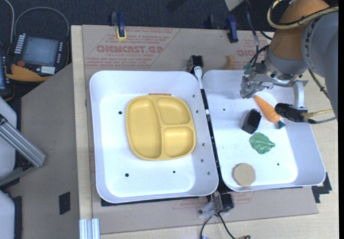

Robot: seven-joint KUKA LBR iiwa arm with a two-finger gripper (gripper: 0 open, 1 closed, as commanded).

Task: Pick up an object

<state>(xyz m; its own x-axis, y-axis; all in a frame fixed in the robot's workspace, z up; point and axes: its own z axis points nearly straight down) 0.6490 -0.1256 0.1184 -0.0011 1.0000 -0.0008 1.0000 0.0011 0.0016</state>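
Note:
The right bin (301,173) holds an orange carrot (266,108), a small black block (251,121), a green leafy piece (262,143) and a tan round disc (244,174). My gripper (248,90) hangs over the far part of this bin, just left of the carrot's upper end and above the black block. Nothing is visibly held in it. The grey arm with its orange band (293,28) comes in from the upper right.
The left bin (107,141) holds a yellow divided plate (160,126) at its middle. A raised divider (207,120) separates the two bins. Bare white floor lies in the near-left and right parts of the right bin.

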